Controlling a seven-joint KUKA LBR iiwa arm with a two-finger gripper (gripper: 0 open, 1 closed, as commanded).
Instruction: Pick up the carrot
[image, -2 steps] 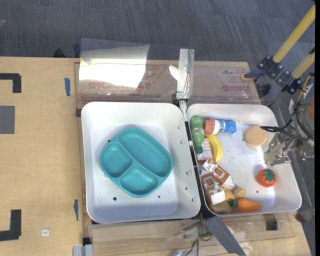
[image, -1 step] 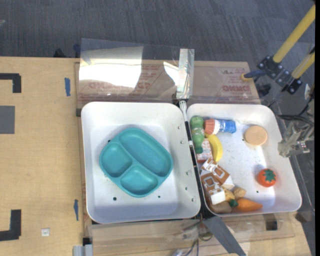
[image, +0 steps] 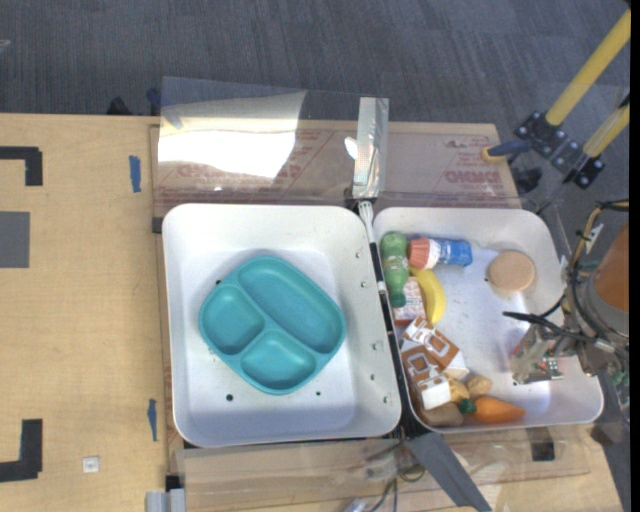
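The carrot (image: 495, 408) is orange with a small green top and lies flat near the front edge of the right bin (image: 570, 400), its tip pointing right. My gripper (image: 535, 355) hangs over the right part of that bin, a little behind and to the right of the carrot and apart from it. Nothing shows in its grasp. The arm's orange band (image: 612, 285) is at the right edge of the view.
A pile fills the right bin's left side: a banana (image: 432, 296), a green bottle (image: 397, 270), a red and blue bottle (image: 440, 252) and brown-and-white cartons (image: 430, 355). A tan round disc (image: 512, 271) sits at the back. The left bin (image: 200, 400) holds a teal divided plate (image: 272, 322).
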